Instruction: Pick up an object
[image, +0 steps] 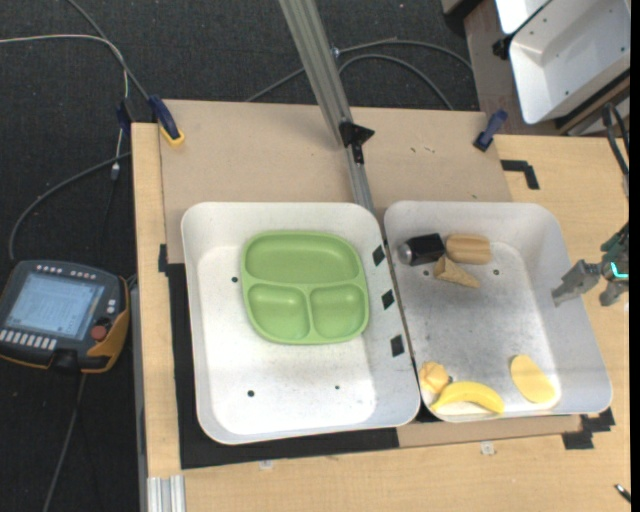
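Nearest us, along the near edge of the right bin (585, 300), we note a yellow banana (468, 398), a small pale piece (434, 377) touching its left end, and a yellow oval piece (532, 379) just to its right. All three lie loose on the bin floor, well apart from the tool.

Left bin (215, 400): a green divided plate (304, 286) sits in the middle, three compartments, nothing in them that we can see.

Mid-depth, at the right rim of the right bin, the tool (590, 282) enters the scene. We see grey fingers and a teal patch at the frame edge; whether the fingers stand wide or narrow we cannot tell, since most of the tool is cut off. Nothing shows between them.

Far side of the right bin: a black cylinder (422, 249), a tan roll (468, 249) just to its right, and a tan wedge (458, 273) just nearer, the three clustered, possibly touching.

Beyond the bins, bare worktop (260, 150) with blue clamps (165, 120) at the far corners.

Our reading: the pick has not begun; this is the approach step, with the tool at the bin's edge. The next move calls for choosing a target, travelling left over it, and descending. The yellow oval looks the closest candidate, though flat and likely hard to pinch; the tan roll offers better sides.
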